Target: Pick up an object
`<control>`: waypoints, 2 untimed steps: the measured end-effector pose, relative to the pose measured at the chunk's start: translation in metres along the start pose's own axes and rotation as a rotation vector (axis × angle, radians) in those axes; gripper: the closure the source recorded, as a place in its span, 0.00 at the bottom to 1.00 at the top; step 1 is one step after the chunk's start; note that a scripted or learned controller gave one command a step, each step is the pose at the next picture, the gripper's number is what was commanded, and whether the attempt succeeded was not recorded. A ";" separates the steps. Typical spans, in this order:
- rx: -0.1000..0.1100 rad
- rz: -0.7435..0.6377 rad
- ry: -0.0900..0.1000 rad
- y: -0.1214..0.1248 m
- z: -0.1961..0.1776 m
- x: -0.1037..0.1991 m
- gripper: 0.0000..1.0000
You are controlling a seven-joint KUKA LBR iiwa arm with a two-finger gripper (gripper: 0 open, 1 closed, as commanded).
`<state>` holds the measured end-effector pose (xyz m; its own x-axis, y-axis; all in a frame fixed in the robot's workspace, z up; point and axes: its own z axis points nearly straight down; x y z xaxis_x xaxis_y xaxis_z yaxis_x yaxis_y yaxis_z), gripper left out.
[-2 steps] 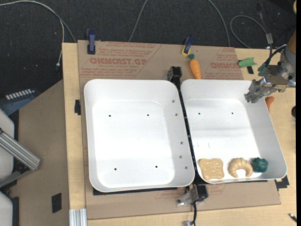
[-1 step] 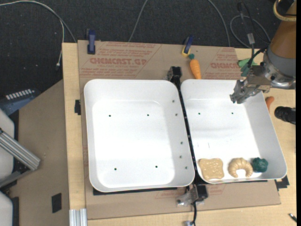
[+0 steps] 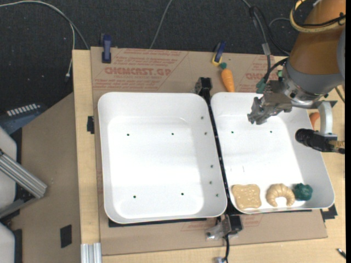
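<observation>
The arm (image 3: pixel 315 43) reaches in over the right bin (image 3: pixel 258 152), while the left bin (image 3: pixel 159 158) sits beside it on the surface (image 3: pixel 88 147). The gripper (image 3: pixel 262 111) hangs over the bin's far end, well apart from the three candidates along the near wall: a tan flat piece (image 3: pixel 245 196), a croissant (image 3: pixel 280 194) and a small green object (image 3: pixel 302 190). A good pick, I judge, means travelling to one, centring above it, then descending straight. A carrot (image 3: pixel 227 80) lies outside, past the far rim. Whether the fingers are open or closed, I cannot tell; they blur into one dark cluster. The green object's shape is unclear.
</observation>
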<state>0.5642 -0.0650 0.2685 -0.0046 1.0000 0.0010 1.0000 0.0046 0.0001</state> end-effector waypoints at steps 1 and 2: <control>0.000 0.001 0.000 0.010 0.006 0.043 1.00; 0.000 0.000 0.000 0.018 0.008 0.093 1.00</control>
<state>0.5820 0.0285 0.2603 -0.0047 1.0000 0.0011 1.0000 0.0047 0.0002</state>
